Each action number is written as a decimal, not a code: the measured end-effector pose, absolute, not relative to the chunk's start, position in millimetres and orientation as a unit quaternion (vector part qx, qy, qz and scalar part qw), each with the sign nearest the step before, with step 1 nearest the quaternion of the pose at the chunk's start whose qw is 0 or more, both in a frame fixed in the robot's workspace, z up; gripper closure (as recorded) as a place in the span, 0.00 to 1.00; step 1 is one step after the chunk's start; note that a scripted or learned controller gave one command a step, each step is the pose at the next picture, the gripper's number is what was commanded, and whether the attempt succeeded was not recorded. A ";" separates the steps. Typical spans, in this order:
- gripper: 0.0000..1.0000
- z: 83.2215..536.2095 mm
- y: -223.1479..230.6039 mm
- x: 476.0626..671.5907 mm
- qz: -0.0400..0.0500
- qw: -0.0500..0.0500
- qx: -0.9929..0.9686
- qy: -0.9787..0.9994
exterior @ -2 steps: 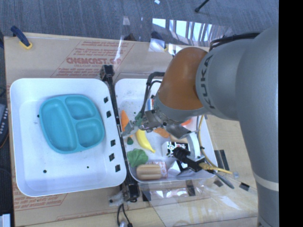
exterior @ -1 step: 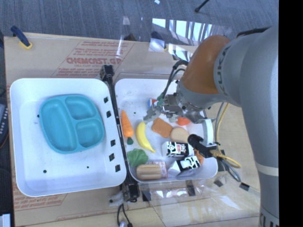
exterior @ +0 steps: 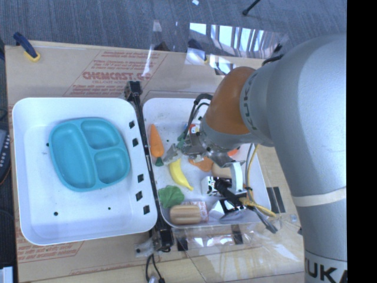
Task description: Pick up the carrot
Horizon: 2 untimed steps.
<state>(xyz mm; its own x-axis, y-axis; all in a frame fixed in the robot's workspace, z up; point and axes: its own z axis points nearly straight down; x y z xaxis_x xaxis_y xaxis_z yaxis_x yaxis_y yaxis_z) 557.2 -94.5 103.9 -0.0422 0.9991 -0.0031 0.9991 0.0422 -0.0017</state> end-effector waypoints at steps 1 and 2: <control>0.00 91.3 -98.5 587.1 -0.006 -0.004 0.745 0.667; 0.00 91.6 -90.0 620.9 -0.002 -0.002 0.858 0.514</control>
